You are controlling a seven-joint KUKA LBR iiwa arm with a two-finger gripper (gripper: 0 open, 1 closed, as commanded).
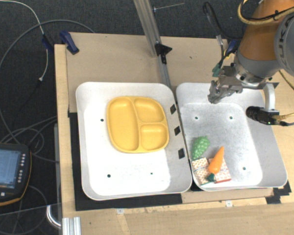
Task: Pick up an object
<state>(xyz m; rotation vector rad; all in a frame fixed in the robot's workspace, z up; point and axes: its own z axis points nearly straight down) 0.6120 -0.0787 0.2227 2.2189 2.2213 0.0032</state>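
The gripper (218, 95) hangs over the far edge of the right bin (245, 131), at about 12 o'clock of that bin; whether its jaws are parted cannot be told, and nothing shows between them. The objects crowd the bin's 7 o'clock corner: a green toy (201, 144), an orange carrot (216, 160) lying tilted on a patterned box (206, 171), all touching or just beside the near rim. The bin's middle and right side lie bare. The left bin (88, 131) carries a yellow divided tray (137, 124).
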